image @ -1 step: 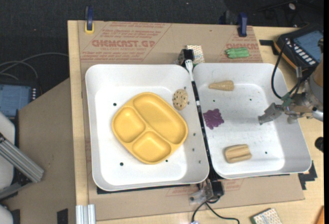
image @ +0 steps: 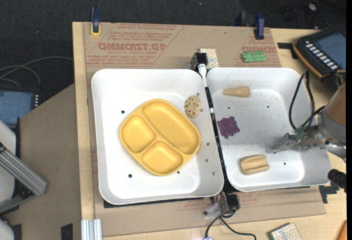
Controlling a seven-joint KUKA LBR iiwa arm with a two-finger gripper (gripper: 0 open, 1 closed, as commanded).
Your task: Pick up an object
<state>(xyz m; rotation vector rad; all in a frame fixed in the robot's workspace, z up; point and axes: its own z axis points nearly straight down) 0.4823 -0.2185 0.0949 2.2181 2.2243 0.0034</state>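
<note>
Counter (image: 137,49): brown board, red lettering, two white bins side by side.

Left bin (image: 110,123): holds a yellow tray (image: 159,136) with three compartments, lying at a slant near the middle. Speckled cookie (image: 192,105) just beside the tray's upper right corner, near the wall shared with the other bin.

Right bin (image: 275,82): holds three items, well apart from one another.
- Tan cone (image: 236,91), lying flat near the far wall.
- Purple grapes (image: 227,126), flat on the floor toward the left wall.
- Tan bun (image: 254,164), lying near the front wall, left of centre.

Green item (image: 253,56) on the counter behind the right bin. Small black-and-white part (image: 201,60) at the far end of the gap between the bins. Tablet (image: 324,52) at the counter's right rear.

Arm (image: 335,118): enters from the right edge, low over the right bin's right half, wrist roughly level with the bin floor and pointed left. Black cable (image: 294,104) looped above the wrist.

End effector (image: 281,145): tip lowered toward the bin floor, right of the bun and apart from it, with bare floor between. Nothing seen between the fingers. Opening width: cannot tell, too small and blurred.

All three items in the right bin resting on the bin floor, none touching the end effector.
</note>
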